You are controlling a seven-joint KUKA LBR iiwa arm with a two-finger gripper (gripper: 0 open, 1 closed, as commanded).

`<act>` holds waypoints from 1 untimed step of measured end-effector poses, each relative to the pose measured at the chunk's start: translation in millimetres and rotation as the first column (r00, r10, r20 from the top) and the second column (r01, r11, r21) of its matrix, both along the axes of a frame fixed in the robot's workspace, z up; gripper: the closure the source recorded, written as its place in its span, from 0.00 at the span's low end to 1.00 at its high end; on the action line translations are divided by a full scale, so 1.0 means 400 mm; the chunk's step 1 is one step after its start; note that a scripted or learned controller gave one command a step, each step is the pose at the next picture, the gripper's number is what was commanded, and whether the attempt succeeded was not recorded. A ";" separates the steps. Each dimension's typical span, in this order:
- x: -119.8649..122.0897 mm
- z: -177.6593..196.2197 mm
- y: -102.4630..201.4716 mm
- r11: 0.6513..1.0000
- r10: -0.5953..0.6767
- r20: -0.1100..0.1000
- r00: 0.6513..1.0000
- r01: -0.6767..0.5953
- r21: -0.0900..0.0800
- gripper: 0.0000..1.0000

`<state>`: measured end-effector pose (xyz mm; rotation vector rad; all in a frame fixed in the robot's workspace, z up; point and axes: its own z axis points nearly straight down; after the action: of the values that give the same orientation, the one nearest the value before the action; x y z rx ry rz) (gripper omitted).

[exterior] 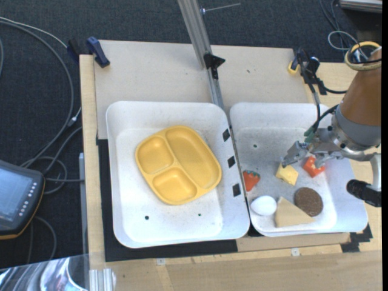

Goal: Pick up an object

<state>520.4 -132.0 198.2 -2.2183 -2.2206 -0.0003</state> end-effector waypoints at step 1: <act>0.000 0.000 0.000 1.000 0.000 0.001 1.000 0.000 0.000 0.00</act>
<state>520.5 -132.1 198.3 -2.2192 -2.2213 -0.0010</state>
